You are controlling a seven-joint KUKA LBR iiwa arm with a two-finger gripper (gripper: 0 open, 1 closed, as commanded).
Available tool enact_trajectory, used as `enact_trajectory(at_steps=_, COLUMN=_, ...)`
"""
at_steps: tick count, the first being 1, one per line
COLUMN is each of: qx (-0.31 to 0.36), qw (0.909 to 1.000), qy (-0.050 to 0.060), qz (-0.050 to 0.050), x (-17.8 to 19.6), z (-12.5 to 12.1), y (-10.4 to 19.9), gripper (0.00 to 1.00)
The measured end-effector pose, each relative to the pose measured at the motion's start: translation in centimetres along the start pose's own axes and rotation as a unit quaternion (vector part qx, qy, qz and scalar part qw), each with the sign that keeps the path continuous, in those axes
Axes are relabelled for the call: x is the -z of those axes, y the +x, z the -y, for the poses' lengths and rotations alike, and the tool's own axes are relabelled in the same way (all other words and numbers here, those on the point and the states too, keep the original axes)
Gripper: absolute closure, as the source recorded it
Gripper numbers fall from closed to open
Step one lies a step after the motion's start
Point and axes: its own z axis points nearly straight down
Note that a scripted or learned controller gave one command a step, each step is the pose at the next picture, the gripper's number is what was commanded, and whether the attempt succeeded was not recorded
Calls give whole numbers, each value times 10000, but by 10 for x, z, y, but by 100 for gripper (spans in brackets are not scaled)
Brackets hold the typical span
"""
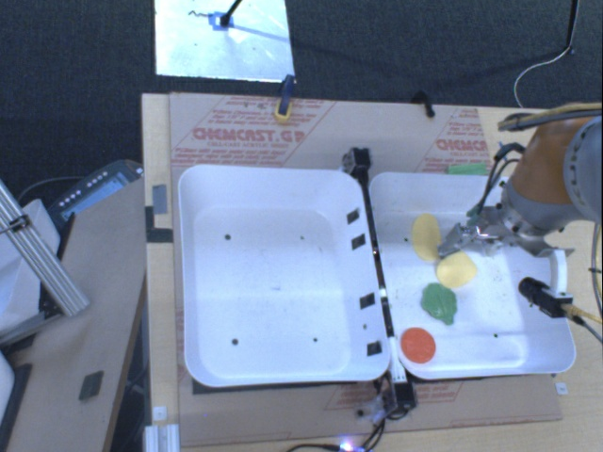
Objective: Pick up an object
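Pincer (462, 241): I see it low over the right bin (499, 351), a little on the far side of that bin's middle. It hangs from the arm (556, 172), which comes in over the bin's right edge. From this slant I cannot tell how far it is open, nor whether it has hold of anything.

Things for picking, all in the right bin:
- Yellow oval (426, 236), towards the left wall, just to the left of the pincer's tip.
- Yellow lump (457, 271), just on the near side of the tip, close to the oval but apart from it.
- Green lump (439, 302), on the near side of the yellow lump and almost touching it.
- Orange disc (418, 346), by the near left corner, close to the left wall.

Edges and room: I note that the four things lie in a loose line down the left half of the right bin, the oval and the disc closest to the wall. Bare white floor shows along the near edge to the right of the disc, and across the far strip behind the pincer. The left bin (273, 271) shows bare white floor from wall to wall. The two bins touch along their shared edge.

Count: two bins; two yellow pieces; one green lump; one orange disc; four things in all.
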Motion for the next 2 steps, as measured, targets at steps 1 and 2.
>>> enact_trajectory(at_steps=1, qx=-3, qw=10000, qy=18, qz=-12, x=-1, z=90, y=11, gripper=0)
enact_trajectory(at_steps=2, qx=20, qw=10000, qy=-33, qz=4, x=11, z=85, y=11, gripper=100)
